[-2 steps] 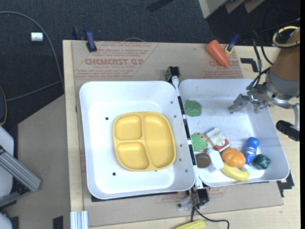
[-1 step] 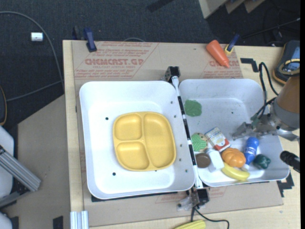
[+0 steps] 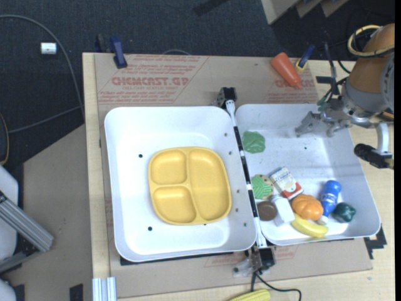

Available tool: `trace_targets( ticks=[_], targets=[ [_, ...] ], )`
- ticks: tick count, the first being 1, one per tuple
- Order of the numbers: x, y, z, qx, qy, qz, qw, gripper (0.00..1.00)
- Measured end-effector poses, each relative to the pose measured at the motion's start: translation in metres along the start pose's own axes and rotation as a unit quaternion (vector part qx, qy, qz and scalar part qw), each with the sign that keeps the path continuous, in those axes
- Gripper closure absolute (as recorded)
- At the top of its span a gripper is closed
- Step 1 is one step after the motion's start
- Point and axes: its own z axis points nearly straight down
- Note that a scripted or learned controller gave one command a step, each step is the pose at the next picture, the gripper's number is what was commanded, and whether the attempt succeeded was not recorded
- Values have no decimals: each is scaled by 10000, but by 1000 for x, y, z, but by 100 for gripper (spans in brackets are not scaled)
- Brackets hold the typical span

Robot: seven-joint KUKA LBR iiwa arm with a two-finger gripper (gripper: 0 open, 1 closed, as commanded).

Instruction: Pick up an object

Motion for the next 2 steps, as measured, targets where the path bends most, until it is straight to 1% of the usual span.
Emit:
trace_targets(
  ticks=[1,2],
  targets=[
    [4,-141,13,34,-14,26,10000,0],
    [7,-78,12,10,-28,18,10000,0]
  ],
)
